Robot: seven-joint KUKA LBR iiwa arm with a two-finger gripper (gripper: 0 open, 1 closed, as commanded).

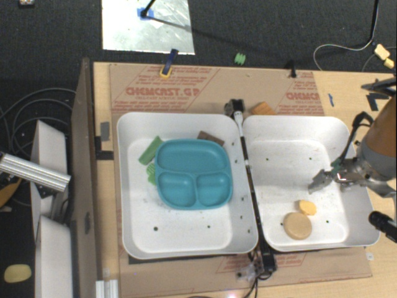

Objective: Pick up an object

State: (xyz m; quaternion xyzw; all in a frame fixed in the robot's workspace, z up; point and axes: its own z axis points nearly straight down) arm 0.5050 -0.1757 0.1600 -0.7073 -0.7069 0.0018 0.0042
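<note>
Two shallow white plastic bins sit side by side on a cardboard-covered bench. The left bin (133, 228) holds a teal plastic divided tray (192, 172), with a green flat piece (149, 149) tucked under its left edge and a brown block (211, 138) peeking out behind it. The right bin (291, 135) holds a round tan disc (298, 226) near its front wall and a smaller yellow-orange chunk (306, 207) just behind and touching it. The grey robot arm enters from the right; its gripper (324, 180) hangs over the right bin, above and near the yellow-orange chunk, nothing between its fingers (whether they are spread or closed cannot be told).
</note>
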